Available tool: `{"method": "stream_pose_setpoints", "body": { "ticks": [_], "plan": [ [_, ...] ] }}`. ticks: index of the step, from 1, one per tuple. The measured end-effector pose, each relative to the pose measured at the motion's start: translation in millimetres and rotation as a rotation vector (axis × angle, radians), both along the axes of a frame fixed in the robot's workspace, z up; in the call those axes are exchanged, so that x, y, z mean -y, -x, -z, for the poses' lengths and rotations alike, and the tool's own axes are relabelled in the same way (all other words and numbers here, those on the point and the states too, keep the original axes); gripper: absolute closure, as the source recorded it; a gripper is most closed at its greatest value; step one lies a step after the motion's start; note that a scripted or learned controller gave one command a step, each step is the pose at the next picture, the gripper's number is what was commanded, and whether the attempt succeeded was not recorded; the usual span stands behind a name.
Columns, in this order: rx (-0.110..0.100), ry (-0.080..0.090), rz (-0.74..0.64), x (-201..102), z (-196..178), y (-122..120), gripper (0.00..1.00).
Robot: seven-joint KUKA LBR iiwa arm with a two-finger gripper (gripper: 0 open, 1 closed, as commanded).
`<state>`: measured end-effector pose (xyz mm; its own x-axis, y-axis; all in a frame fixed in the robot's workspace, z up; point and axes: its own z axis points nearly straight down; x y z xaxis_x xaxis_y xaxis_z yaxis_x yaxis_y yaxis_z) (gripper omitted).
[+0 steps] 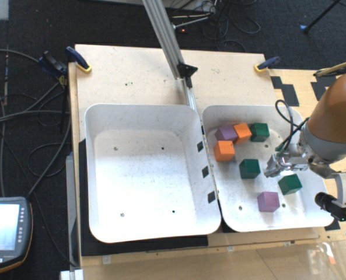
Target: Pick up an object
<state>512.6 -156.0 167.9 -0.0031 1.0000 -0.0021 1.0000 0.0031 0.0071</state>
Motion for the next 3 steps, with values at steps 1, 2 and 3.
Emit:
{"method": "stream_pose_setpoints", "body": {
  "ticks": [1,2,3],
  "plan": [
    [-0.001,0.000,-0.001,-4.6,-48.4,-9.8,1.00],
    [0.001,0.001,0.000,-5.5,-110.6,-16.5,1.00],
    [-0.007,-0.004,-0.005,-67.6,-100.0,-22.1,1.00]
  ]
}}
